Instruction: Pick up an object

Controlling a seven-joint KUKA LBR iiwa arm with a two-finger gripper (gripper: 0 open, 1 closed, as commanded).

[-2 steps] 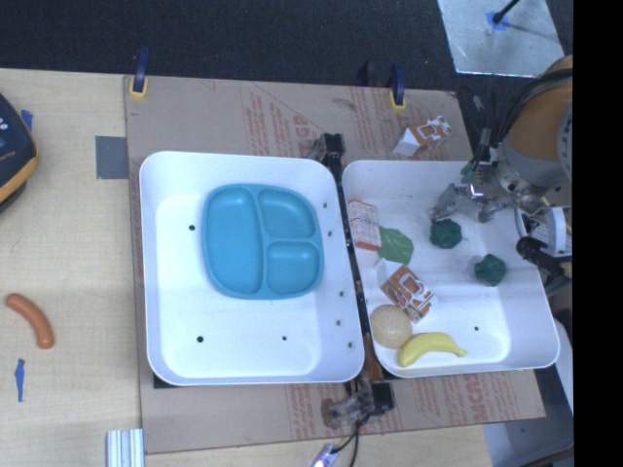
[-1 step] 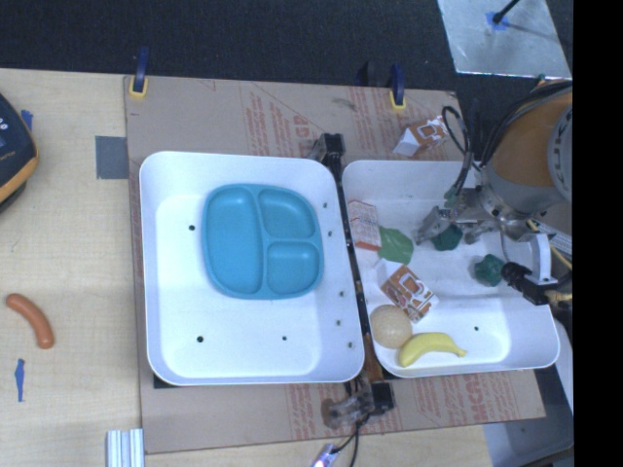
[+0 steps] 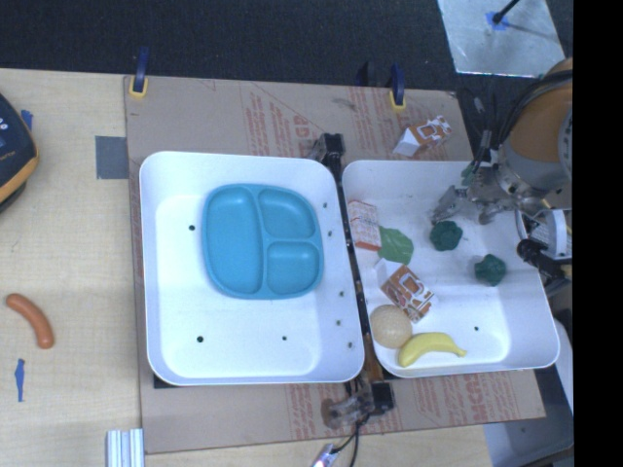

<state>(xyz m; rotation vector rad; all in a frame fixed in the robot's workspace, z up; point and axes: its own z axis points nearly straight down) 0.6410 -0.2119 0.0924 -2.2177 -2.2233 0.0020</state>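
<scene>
Camera view: two white bins side by side on a brown cardboard sheet (image 3: 243, 105) over the bench. Left bin (image 3: 175, 348) holds a blue divided plate (image 3: 261, 240), sitting toward its far half. Right bin (image 3: 531, 343) holds the loose stuff: yellow banana (image 3: 431, 347) at the near edge, a round beige ball (image 3: 390, 326) just left of it and touching or nearly so, a brown-and-white packet (image 3: 409, 292) just behind the ball, a light green piece (image 3: 396, 245) further back, a white-and-red wrapper (image 3: 363, 225) by the bin's left wall. Two dark green lumps: one (image 3: 446, 235) mid-bin, the other (image 3: 490, 269) to its right and nearer. Arm comes in from the right, orange band showing at the edge; gripper (image 3: 465, 200) is low over the far part of the right bin, fingers spread somewhat apart with nothing between them, tips just behind the mid-bin dark green lump, contact unclear. Outside the bins: another small brown-and-white packet (image 3: 422, 136) on the cardboard behind the right bin, an orange sausage-shaped toy (image 3: 30, 319) on the bench far left, a dark device (image 3: 15, 154) at the left edge, blue clamps (image 3: 139, 71) at the cardboard's far edge.
</scene>
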